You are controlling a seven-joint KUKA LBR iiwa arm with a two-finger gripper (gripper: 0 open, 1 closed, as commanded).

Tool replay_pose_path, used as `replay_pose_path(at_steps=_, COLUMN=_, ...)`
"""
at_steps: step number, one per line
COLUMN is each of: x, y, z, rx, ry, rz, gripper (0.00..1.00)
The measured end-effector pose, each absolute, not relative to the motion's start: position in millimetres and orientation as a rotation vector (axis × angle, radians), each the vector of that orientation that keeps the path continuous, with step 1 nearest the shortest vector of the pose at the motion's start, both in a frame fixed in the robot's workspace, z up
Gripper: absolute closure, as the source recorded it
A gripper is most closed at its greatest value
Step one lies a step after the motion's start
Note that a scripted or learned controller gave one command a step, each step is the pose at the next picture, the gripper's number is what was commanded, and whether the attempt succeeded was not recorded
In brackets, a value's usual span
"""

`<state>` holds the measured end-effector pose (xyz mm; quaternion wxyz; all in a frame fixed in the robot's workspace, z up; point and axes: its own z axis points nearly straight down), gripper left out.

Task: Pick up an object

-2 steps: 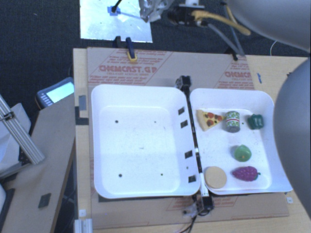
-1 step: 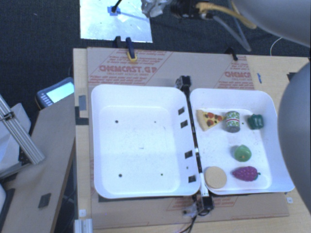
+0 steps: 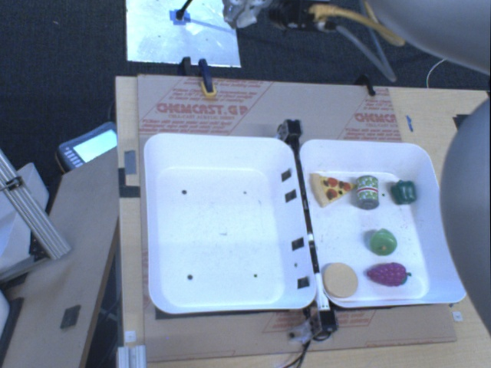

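Observation:
The right bin (image 3: 430, 205) holds several small toys. A pizza slice (image 3: 330, 188), a small can (image 3: 367, 192) and a dark green pepper (image 3: 403, 192) lie in a row along its far side. Nearer the front are a green apple (image 3: 383, 241), a bunch of purple grapes (image 3: 387, 274) and a round tan biscuit (image 3: 341, 280). My gripper (image 3: 244, 2) hangs at the top edge of the camera view, well beyond the bins' far side and over a shiny metal sheet, apart from every toy. The grey arm (image 3: 430, 10) sweeps in from the upper right.
The left bin (image 3: 165, 228) lies beside the right one, with black clips (image 3: 291, 198) along their shared rim. A metal sheet (image 3: 180, 21) lies at the back. A yellow clamp (image 3: 207, 79) grips the board's far edge. A small screen device (image 3: 90, 148) and an aluminium rail (image 3: 31, 213) stand at the left.

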<state>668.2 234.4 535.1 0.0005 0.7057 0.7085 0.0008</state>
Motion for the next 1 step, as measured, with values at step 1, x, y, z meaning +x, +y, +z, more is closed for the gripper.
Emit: replay_pose_path(at_steps=1, x=668.2, y=234.3, z=535.1, rx=2.216, ry=2.225, rz=0.002, gripper=1.0)
